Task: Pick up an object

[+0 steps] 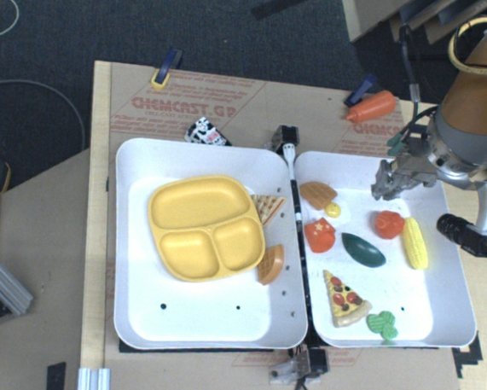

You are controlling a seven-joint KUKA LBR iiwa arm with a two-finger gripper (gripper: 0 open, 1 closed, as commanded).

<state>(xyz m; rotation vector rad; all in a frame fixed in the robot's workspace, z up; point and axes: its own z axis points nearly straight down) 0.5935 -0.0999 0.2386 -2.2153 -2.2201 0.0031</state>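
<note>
The claw hangs over the far part of the right bin, just above the red tomato, and nothing is seen between its tips. If it is spread or pressed together I cannot tell. The corn lies just beside the tomato, the dark green piece near it.
</note>
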